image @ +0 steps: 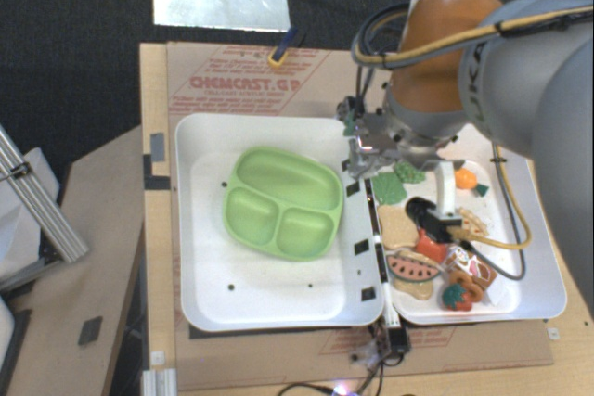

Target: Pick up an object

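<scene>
Gripper (364, 155) low over the divider between bins, finger state impossible to tell, toy food pile (436, 248) crowding the right bin (536, 264) beneath the arm, green divided plate (283, 202) centred in left bin (200, 227), open floor around it.

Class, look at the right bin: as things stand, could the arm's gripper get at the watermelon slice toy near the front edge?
Probably yes. The watermelon slice lies uncovered on top, apart from the gripper, which sits over the bin's back end; neighbouring toys crowd its right side.
</scene>
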Robot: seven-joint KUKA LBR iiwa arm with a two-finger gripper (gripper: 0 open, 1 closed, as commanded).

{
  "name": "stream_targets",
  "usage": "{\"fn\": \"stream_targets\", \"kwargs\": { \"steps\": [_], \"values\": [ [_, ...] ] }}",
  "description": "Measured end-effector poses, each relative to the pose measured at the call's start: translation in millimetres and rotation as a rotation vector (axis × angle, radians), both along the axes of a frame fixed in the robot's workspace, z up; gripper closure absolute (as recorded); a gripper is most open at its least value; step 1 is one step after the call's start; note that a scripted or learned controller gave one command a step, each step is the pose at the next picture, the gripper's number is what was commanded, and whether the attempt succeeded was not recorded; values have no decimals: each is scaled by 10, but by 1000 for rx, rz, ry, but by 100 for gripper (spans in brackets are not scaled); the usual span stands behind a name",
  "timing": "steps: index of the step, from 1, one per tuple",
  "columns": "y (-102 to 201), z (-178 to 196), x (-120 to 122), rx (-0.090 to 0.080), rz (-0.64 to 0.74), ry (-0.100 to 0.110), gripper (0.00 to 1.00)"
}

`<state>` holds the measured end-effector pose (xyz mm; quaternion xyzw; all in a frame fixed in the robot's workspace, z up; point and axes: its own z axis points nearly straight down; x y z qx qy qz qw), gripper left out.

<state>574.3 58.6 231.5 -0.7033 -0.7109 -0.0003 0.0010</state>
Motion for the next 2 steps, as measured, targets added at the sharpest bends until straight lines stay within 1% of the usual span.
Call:
{"fn": "stream_targets", "kwargs": {
  "steps": [1,2],
  "values": [
    [12,-73,-38,-3,-5,1,100],
    [92,-190,-5,-3,-4,2,100]
  ]
}}
